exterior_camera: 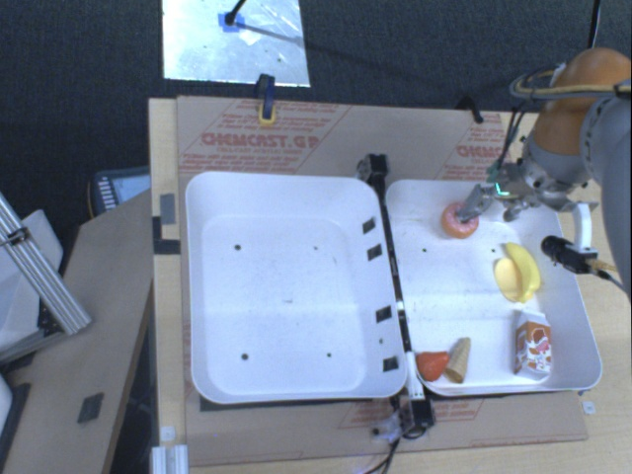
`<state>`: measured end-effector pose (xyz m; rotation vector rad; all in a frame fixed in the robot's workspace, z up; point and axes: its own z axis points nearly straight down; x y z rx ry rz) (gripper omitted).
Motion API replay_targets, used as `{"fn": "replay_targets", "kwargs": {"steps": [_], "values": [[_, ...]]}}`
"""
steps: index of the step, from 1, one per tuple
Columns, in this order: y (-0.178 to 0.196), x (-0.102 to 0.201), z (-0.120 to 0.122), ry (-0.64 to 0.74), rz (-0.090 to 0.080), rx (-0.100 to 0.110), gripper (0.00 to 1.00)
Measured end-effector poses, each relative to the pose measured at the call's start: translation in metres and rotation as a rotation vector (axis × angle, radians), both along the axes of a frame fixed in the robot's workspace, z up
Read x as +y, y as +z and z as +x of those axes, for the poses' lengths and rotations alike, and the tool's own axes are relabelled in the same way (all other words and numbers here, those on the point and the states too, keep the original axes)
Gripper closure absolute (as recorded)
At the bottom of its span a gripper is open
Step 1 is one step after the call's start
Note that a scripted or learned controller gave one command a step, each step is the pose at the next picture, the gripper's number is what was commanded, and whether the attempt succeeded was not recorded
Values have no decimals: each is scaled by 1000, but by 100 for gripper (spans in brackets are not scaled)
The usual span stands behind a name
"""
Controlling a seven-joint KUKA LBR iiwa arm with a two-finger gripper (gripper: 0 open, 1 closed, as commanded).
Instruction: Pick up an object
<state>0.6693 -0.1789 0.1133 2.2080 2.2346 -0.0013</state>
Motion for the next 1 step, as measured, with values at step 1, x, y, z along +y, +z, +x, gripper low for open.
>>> {"fn": "replay_targets", "kwargs": {"steps": [1], "values": [[12,0,1,3,-2,-4,100]]}}
